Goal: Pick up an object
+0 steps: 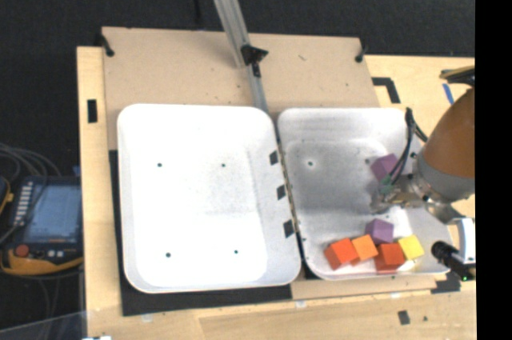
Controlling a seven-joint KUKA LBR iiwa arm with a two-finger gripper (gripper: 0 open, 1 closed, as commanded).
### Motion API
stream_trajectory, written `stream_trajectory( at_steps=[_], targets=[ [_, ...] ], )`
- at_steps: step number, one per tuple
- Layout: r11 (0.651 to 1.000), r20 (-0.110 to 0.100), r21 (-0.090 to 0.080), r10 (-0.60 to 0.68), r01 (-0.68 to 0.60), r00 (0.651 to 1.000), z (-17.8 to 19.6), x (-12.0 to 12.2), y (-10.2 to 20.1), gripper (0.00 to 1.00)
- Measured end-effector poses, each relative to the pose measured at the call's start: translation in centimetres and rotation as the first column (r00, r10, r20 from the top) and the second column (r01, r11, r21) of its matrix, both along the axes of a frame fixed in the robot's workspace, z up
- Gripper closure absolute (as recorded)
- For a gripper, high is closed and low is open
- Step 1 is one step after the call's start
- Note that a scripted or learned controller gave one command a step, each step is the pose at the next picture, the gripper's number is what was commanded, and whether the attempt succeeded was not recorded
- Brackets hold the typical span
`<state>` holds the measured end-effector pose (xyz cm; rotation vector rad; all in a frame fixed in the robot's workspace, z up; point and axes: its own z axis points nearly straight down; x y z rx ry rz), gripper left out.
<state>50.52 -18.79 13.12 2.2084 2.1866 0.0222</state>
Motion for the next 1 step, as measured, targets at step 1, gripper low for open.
stream_trajectory(
  at_steps=[1],
  targets=[
    [1.0, -0.026, 0.01, 0.013, -0.013, 1.0, 6.12, 0.49, -0.89, 1.0]
  ],
)
